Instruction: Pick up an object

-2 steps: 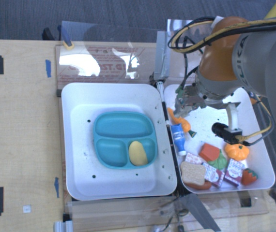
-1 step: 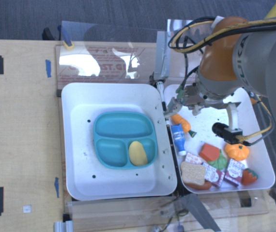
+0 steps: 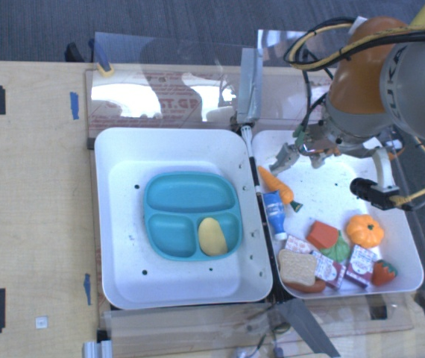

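My gripper hangs over the back left part of the right bin, its fingers apart and nothing between them. Just below and left of it lies an orange carrot against the bin's left wall, with a blue and white tube next to it. Toward the front of that bin sit a small orange pumpkin, a red block, a slice of bread, several small packets and a red strawberry.
The left bin holds a teal divided tray with a yellow lemon-like piece in its lower right compartment. A metal divider post rises between the bins at the back. Cables loop over the arm at upper right.
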You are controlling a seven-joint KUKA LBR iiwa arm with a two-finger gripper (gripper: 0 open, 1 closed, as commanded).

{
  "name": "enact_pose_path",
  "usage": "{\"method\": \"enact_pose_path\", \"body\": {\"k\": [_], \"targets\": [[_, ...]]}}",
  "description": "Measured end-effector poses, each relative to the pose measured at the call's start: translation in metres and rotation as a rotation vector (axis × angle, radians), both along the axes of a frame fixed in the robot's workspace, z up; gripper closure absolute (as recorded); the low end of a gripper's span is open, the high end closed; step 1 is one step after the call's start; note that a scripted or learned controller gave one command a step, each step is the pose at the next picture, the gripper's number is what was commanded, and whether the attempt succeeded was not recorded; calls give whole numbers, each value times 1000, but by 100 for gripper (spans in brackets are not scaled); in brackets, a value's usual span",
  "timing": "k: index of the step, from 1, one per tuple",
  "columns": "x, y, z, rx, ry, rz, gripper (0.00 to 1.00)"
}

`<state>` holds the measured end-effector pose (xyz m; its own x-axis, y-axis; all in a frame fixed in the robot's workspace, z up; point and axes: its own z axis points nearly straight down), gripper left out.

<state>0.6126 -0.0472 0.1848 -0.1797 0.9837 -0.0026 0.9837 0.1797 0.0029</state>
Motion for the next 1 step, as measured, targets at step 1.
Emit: {"method": "enact_pose_path", "body": {"k": [1], "targets": [[-21, -55, -97, 1, -4, -91, 0]]}}
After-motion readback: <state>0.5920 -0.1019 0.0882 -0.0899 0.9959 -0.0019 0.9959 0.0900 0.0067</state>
